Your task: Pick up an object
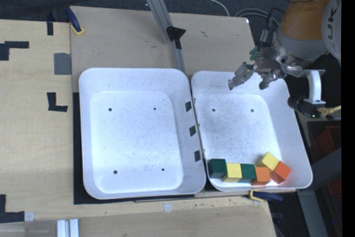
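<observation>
Several small blocks lie in a row along the near edge of the right bin [288, 119]: a dark green block [217, 167], a yellow block [234, 171], a green block [247, 173], an orange block [262, 175], another yellow block [270, 161] and an orange-red block [280, 172]. My gripper [250, 79] hangs over the far edge of the right bin, well away from the blocks. Its two fingers are spread apart with nothing between them.
The left bin [89, 119] sits beside the right one, with black clips [192, 130] on the shared rim. A grey metal pole [155, 0] slants down to the bench behind the bins. Cables lie at the back right.
</observation>
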`<move>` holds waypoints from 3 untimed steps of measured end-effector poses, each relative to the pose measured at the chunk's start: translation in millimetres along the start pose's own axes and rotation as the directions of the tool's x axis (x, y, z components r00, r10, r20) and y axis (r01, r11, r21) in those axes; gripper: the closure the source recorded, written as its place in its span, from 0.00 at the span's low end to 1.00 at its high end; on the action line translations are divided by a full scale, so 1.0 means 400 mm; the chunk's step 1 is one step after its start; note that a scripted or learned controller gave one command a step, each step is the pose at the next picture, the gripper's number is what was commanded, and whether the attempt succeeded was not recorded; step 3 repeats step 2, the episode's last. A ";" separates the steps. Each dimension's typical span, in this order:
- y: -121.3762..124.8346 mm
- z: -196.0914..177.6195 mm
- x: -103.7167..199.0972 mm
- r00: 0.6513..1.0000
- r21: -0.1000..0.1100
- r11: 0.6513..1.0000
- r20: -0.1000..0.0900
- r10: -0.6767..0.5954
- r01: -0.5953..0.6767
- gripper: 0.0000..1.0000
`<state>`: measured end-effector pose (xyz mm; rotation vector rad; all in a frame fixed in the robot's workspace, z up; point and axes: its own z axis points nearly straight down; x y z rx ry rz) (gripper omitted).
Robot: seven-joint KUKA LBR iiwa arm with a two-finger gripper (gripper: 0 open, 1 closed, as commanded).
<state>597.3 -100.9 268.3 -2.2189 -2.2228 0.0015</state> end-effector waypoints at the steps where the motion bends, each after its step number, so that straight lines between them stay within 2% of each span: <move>1: -0.034 0.056 -0.099 1.000 0.003 1.000 0.002 0.005 -0.005 0.00; 2: -0.043 0.078 -0.149 1.000 0.002 1.000 0.002 0.003 -0.003 0.00; 3: -0.043 0.078 -0.149 1.000 0.002 1.000 0.002 0.003 -0.003 0.00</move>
